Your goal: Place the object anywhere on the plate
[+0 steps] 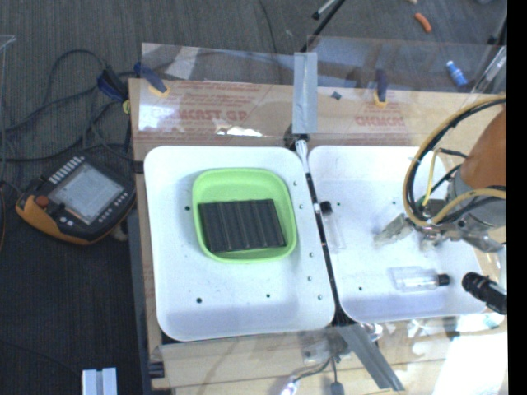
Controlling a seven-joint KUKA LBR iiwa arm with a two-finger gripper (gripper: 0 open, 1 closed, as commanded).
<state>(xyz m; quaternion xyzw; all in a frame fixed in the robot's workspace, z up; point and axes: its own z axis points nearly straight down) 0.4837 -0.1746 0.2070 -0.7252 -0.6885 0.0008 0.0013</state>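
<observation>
Clear tube [418,280] lies flat on floor of right bin [362,212], near its front edge. Long axis runs left-right across view, dark cap end pointing right. Body transparent, faint against white; cap small, black. My claw [403,227] hangs above right bin, just behind tube, not touching it; open or shut, cannot tell. Green plate [243,212] sits in left bin [173,245], dark ribbed slab [241,225] lying on it.
</observation>
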